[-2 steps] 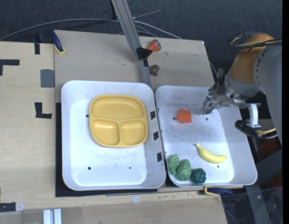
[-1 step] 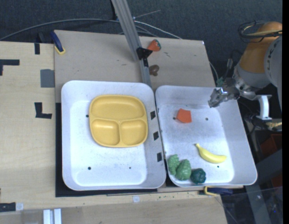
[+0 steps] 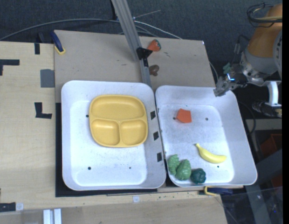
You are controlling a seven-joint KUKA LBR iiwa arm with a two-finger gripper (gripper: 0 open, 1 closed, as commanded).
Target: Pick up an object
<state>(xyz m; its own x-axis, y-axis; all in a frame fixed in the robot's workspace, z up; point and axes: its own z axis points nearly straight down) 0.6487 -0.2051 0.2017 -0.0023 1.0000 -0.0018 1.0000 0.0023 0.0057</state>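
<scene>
The gripper (image 3: 222,88) hangs over the top right corner of the right bin (image 3: 241,125), and it looks too small and dark to tell if it is open or shut. In that bin lie an orange block (image 3: 183,116), a banana (image 3: 210,155) and some green toy veggies (image 3: 180,167) — all well apart from the gripper. The block is probably light and stiff, so pinching its flat sides seems easiest — the smooth, curved banana might slip.

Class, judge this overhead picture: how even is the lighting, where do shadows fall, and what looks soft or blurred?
Camera view: lighting even and diffuse, no glare on the shallow white bins; the curved yellow banana casts only a faint shadow; the pincer at the right bin's far corner looks soft, its detail unreadable.
</scene>
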